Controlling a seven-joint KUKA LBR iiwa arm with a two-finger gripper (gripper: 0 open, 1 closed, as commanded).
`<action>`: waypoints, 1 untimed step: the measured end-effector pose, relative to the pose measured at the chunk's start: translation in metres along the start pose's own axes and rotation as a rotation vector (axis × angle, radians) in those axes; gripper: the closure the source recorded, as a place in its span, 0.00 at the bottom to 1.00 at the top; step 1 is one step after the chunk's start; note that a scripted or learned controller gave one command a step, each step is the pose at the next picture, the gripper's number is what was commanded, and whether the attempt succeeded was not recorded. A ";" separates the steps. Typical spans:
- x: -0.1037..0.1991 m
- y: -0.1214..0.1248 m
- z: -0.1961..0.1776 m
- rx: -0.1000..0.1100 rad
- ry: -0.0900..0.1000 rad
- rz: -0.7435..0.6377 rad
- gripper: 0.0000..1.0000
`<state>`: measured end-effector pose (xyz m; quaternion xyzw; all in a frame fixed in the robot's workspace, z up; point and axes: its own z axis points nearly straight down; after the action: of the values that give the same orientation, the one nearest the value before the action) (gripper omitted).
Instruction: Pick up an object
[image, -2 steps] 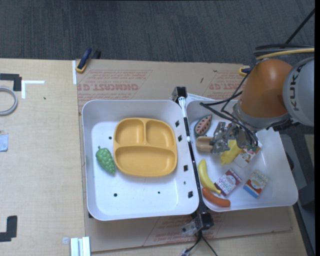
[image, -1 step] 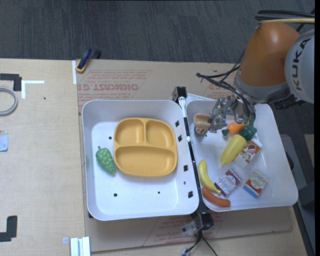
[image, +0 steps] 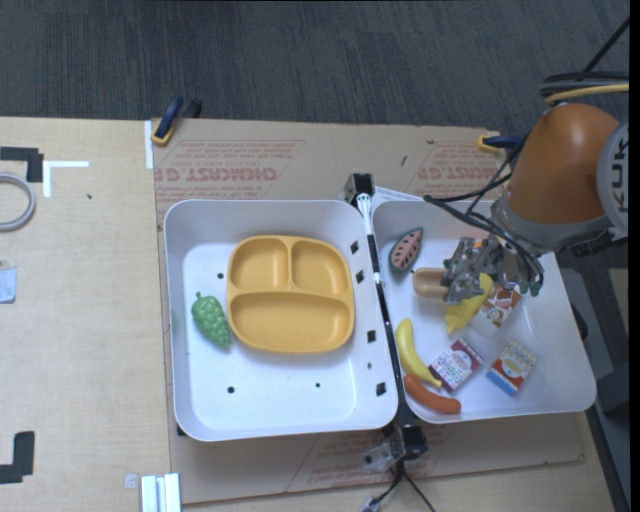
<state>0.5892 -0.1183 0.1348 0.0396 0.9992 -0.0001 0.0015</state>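
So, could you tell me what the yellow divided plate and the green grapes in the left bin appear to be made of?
The yellow divided plate looks like moulded plastic: one even colour, rounded compartment ridges, a soft matte sheen. The green grapes beside it are probably a plastic or rubber toy, judging by the bumpy one-piece shape and uniform green; which of the two is unclear.

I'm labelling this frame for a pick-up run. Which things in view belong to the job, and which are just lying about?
Belonging to the job:
end effector, down in the right bin
yellow item just below it
banana
sausage
watermelon slice
two small cartons

Just lying about:
yellow divided plate
green grapes, both in the left bin
blue clamp
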 end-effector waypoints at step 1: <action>0.014 -0.024 0.038 -0.001 -0.007 -0.178 1.00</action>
<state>0.5737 -0.1414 0.0964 -0.0495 0.9988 0.0000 0.0050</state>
